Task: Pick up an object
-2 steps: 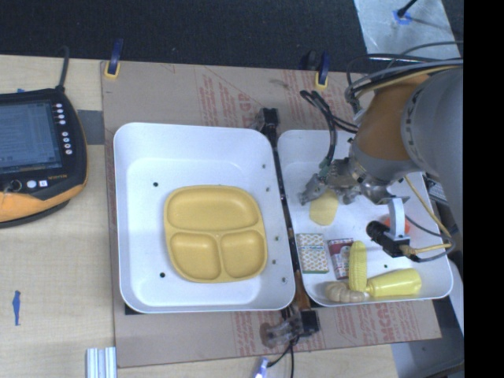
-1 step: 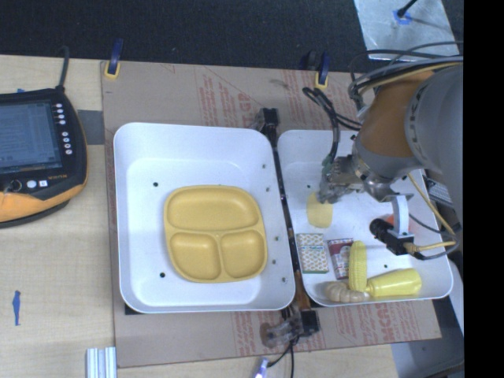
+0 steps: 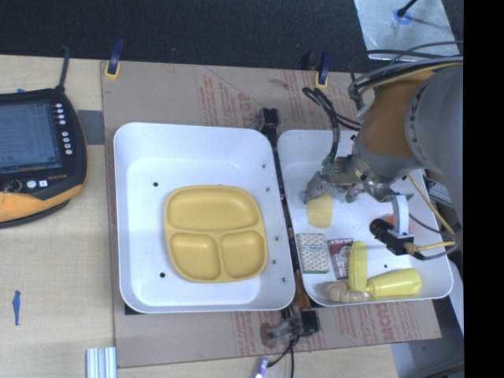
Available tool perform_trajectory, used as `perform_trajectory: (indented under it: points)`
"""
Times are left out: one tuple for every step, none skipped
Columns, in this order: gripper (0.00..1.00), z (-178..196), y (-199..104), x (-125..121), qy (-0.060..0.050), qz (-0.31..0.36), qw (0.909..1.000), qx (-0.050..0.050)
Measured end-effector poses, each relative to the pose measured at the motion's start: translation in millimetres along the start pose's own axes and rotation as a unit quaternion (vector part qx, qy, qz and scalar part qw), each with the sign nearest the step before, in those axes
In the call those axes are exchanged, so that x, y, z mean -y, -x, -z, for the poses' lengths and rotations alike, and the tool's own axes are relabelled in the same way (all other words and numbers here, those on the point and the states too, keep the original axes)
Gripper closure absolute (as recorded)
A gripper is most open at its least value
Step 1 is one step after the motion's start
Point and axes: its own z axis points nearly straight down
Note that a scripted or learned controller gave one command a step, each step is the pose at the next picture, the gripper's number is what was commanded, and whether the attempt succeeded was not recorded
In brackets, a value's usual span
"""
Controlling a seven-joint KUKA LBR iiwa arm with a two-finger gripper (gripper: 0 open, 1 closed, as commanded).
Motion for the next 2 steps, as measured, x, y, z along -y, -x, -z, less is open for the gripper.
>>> perform_trajectory:
  points:
    - [0.00, -10.2, -2.1, 4.5, 0.000, -0.002, 1.0000, -0.001]
    - [0.00, -10.2, -1.0, 8.0, -0.001, -0.002, 1.0000, -0.001]
